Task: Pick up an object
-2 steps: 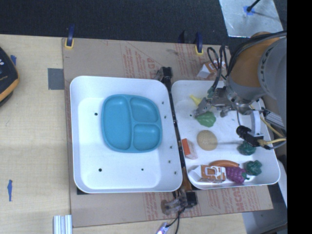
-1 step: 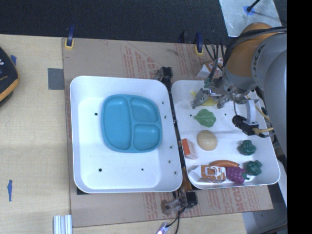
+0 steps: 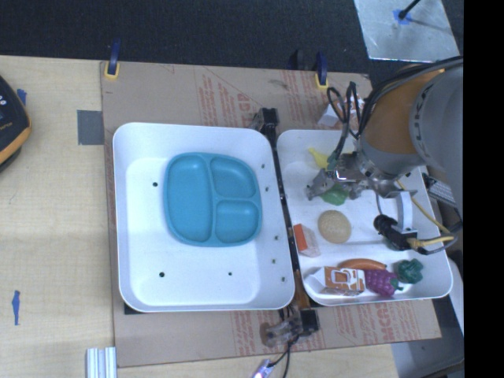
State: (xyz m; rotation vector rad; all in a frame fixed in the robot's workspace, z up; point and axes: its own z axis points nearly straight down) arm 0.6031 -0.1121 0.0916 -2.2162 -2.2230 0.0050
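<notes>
My gripper [image 3: 331,186] hangs low in the upper part of the right bin [image 3: 438,291], under the grey arm with its orange band [image 3: 398,120]. A green piece [image 3: 335,198] lies right at its tips, and a yellow-green item [image 3: 317,158] lies just behind it. A round beige cookie-like object [image 3: 335,227] rests in the bin's middle. An orange and white packet [image 3: 305,240] leans at the bin's left wall. Along the front lie a printed packet [image 3: 343,280], a hot dog [image 3: 361,265], purple grapes [image 3: 380,282] and green broccoli [image 3: 409,271].
The left bin [image 3: 134,282] holds a blue divided plate [image 3: 213,198]. Black and yellow cables [image 3: 405,236] trail from the arm over the right bin's right side. A yellow and black device [image 3: 9,124] sits at the bench's far left edge.
</notes>
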